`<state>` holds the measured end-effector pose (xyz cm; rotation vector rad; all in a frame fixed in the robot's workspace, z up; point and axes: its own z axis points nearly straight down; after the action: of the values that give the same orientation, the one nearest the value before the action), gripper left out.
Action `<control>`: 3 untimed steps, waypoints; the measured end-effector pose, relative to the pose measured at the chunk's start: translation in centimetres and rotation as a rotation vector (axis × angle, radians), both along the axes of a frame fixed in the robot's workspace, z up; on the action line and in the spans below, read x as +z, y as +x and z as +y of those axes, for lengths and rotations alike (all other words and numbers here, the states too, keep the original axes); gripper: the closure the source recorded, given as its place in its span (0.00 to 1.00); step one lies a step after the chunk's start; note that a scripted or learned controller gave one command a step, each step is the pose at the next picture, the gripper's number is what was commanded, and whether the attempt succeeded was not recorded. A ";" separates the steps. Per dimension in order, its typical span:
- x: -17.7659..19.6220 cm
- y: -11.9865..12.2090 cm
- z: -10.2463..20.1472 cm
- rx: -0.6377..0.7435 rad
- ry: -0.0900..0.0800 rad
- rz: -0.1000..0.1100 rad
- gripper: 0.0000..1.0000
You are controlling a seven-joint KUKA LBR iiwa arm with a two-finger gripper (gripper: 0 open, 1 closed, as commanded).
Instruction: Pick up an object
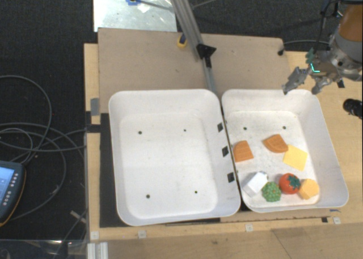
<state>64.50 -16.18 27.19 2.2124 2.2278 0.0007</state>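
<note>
White plastic bins sit side by side on a tan board, seen from above at a slant. The left bin [164, 156] shows bare floor with a few small dark dots. The right bin [326, 139] holds all the objects, gathered in its near half.

An orange wedge [243, 151] lies toward the bin's left side, and a second orange piece [275, 143] lies just right of it, a little farther back. A yellow square [295, 157] sits just beside that second piece, on its near right. Along the near wall runs a row: a white block [255, 182], a green lump [271, 191] touching it, a red tomato-like item [290, 183] against the green one, and a yellow-orange chunk [309, 189] at the right end.

The gripper [307, 81] hangs at the far right corner of the right bin, over its back rim, with the grey arm and its orange band rising out of the upper right of the view. Its two fingers are spread apart, with nothing between them. Every object lies well apart from it, toward the near side of the bin; the closest is the second orange piece, nearer the camera and slightly left of the fingers.

A grey pole [187, 11] slants across the board behind the bins.
</note>
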 end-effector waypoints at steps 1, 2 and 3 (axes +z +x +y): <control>-6.1 0.3 -0.4 -0.005 0.001 0.005 0.00; -10.3 0.2 0.0 -0.004 0.001 0.004 0.00; -16.1 -0.7 0.4 -0.005 0.002 0.006 0.00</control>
<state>63.84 -15.78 11.04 2.2222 2.2261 -0.0034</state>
